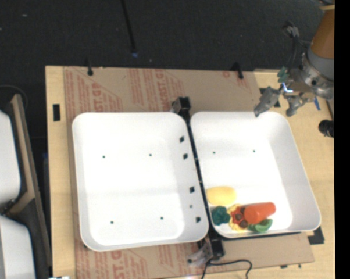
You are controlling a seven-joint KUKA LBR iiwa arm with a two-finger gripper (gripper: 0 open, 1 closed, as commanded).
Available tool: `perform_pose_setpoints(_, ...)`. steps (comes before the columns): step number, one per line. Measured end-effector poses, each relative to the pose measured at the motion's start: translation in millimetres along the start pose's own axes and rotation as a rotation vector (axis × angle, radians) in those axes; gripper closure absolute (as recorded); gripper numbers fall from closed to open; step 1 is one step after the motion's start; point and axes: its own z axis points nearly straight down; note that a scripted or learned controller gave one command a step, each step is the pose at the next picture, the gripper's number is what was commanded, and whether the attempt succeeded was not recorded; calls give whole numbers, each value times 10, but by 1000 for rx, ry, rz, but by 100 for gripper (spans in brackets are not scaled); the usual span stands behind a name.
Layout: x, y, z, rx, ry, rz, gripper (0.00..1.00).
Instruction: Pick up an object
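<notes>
1. Nearest the camera, the right bin [282, 156] holds a small cluster of things in its near corner, close to the divider it shares with the left bin [128, 179].
2. In that cluster, an orange object [260, 211] lies on its side against the right bin's near wall, with a green piece [260, 226] just below its right end.
3. A dark teal object [220, 215] sits to the left of the orange object, touching or almost touching it.
4. A yellow object [220, 194] rests just behind the teal one, slightly farther into the right bin.
5. The rest of the right bin's floor is bare white, as is the left bin's.
6. Both bins stand on a cardboard sheet [134, 92] laid over the tabletop [54, 156].
7. Beyond the right bin's far right corner, the gripper [281, 102] hangs above the rim, well apart from the cluster. Its fingers are spread apart, with nothing between them.
8. The orange band [322, 36] of the arm shows above the gripper, farthest back.
</notes>
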Motion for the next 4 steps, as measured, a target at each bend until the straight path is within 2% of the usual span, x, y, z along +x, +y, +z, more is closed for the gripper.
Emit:
perform_pose_setpoints(1, 153, -720, 877, 9, 2, 1, 0)
perform_pose_setpoints(2, 213, -1263, 1167, 4, 1, 1, 0)
perform_pose_setpoints(3, 620, -960, 1783, 5, 1, -3, 0)
perform_pose_setpoints(4, 954, -1423, 949, -7, 0, -2, 0)
